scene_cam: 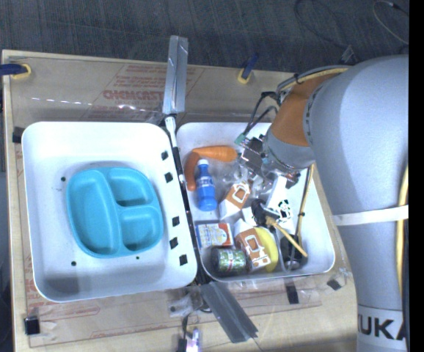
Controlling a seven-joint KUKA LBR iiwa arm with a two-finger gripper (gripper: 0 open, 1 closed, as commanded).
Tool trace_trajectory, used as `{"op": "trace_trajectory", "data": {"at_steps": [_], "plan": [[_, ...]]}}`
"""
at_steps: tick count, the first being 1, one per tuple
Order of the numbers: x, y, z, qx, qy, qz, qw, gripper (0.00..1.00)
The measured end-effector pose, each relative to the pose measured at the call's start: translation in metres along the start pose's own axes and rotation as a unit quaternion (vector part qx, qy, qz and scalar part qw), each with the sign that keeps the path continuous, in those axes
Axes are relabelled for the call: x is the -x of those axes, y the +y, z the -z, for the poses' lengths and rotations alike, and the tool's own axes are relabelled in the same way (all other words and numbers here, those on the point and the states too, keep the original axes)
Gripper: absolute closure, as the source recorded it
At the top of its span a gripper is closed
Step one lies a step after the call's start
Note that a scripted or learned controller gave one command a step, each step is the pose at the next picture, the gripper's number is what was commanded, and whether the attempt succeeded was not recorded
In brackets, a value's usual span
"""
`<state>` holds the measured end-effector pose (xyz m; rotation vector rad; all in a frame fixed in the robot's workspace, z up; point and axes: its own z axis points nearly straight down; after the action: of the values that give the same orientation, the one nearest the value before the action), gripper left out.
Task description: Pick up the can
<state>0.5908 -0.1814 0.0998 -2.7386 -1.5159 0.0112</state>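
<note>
Grey arm (366,167) fills the right side, bent in over the right bin (322,259), orange band (291,119) above the wrist. Claw (260,178) hangs low amid clutter; its state I cannot tell. Can (230,261) lies on its side at the bin's near edge, apart from claw. Blue tray (114,211) sits in left bin (43,270)

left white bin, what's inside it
The left white bin holds one light blue plastic tray with compartments, lying flat. Whatever lies beneath the tray is covered.
</note>
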Motion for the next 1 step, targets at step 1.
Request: {"op": "trace_trajectory", "data": {"at_steps": [1], "plan": [[0.0274,-0.0133,-0.0080,0.004,0.000,0.174,0.9847,1.00]]}}
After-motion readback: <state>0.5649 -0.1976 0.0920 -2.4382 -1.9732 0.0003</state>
